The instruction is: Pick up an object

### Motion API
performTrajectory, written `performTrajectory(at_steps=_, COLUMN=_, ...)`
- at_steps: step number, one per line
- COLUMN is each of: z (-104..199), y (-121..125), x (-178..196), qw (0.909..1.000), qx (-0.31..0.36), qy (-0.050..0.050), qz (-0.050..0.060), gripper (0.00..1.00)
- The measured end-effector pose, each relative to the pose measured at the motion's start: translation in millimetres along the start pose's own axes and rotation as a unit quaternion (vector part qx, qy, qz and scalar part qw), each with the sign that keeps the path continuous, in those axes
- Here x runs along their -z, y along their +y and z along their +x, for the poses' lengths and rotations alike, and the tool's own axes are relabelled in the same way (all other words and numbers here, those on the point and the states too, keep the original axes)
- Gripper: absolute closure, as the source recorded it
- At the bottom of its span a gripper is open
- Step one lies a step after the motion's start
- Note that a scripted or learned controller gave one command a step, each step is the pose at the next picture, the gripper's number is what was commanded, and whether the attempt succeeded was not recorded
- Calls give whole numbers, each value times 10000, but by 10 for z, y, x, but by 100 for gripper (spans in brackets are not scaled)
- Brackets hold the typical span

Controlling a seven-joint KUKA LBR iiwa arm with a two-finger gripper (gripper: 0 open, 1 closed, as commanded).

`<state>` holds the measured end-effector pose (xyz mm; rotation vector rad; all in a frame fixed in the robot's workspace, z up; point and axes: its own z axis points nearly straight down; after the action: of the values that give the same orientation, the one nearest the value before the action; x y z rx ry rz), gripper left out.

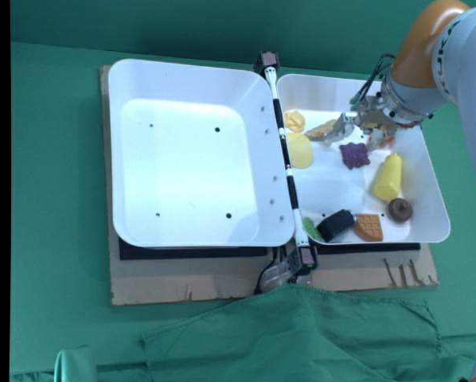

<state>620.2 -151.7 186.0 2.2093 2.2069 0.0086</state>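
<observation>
- Camera view puts my gripper (364,126) low over the far side of the right bin (434,213), at the end of the grey arm (453,50) that comes in from the right; whether its fingers are spread or pressed together I cannot tell, the wrist hides too much.
- Just beside it on the left lies a tan and grey piece (327,129), and just below it a purple grape cluster (354,155); I cannot tell whether either touches the gripper.
- Further out: a yellow bottle (388,177), a brown doughnut (399,209), an orange waffle (368,228), a black cylinder (335,224), and two yellow pieces (298,151) near the divider.
- Well apart, the left bin (134,82) sits alongside.
- My judgement: nothing is lifted yet; the grasp and the raise are both left to do.
</observation>
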Motion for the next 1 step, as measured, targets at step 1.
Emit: performTrajectory(at_steps=1, z=-369, y=-408, x=221, qw=10000, qx=-29, qy=49, qz=67, gripper=0)
